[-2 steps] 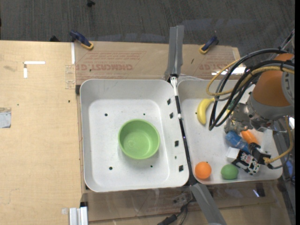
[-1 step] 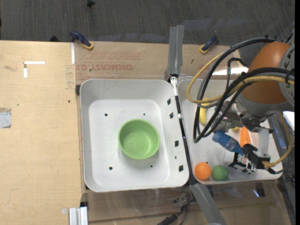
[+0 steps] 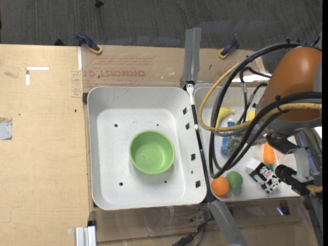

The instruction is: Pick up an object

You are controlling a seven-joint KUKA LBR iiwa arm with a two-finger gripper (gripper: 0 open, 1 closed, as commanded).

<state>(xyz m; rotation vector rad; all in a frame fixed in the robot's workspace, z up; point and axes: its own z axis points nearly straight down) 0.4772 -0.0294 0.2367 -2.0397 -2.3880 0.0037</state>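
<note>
Across the far edge, dark carpet (image 3: 138, 9); nearer, a brown board bench (image 3: 36, 137), clamped at two points (image 3: 89, 43). On it, left bin (image 3: 102, 188) holding one green bowl (image 3: 151, 152), upright, near the middle. Right bin (image 3: 246, 195) crowded: orange ball (image 3: 220, 186) touching green ball (image 3: 234, 179) at the near left corner, yellow piece (image 3: 225, 116) and blue piece (image 3: 228, 137) farther back. Over these, arm (image 3: 300, 81) and looping cables (image 3: 225, 106). Gripper (image 3: 237, 140) low among the clutter, masked by cables; cannot tell its opening or any hold.
</note>
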